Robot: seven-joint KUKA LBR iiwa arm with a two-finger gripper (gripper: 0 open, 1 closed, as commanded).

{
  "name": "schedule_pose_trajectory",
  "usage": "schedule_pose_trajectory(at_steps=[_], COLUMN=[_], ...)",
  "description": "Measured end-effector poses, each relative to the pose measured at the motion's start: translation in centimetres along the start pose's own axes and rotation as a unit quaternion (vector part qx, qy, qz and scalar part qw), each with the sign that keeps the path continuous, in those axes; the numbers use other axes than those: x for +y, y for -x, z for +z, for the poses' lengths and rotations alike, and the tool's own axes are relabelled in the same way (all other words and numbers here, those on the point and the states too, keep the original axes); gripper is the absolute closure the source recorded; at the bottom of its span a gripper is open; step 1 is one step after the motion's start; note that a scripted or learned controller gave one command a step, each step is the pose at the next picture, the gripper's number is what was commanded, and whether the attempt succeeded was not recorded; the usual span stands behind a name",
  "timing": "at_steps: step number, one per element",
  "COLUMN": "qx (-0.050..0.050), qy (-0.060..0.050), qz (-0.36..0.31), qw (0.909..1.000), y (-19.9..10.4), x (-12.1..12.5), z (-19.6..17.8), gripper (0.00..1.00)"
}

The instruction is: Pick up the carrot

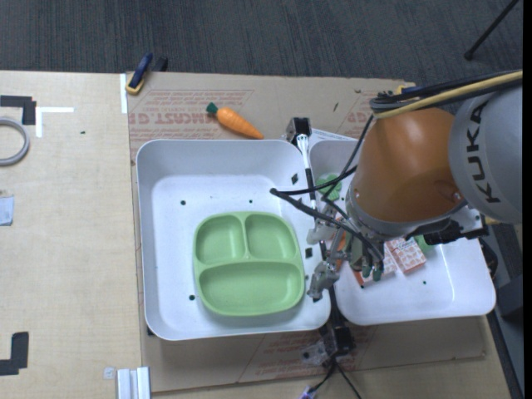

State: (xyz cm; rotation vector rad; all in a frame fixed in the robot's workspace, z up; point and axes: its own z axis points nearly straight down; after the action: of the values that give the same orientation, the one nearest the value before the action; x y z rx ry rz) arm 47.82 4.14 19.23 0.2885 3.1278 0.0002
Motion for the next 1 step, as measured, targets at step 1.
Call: schedule_pose_trajectory(at_steps=[1], qx=[-0.002], qy=[0.000], qz=[-0.075], qw=[0.9972], y=[5.23], x=[-3.23], z=[-2.57], gripper=[0.00])
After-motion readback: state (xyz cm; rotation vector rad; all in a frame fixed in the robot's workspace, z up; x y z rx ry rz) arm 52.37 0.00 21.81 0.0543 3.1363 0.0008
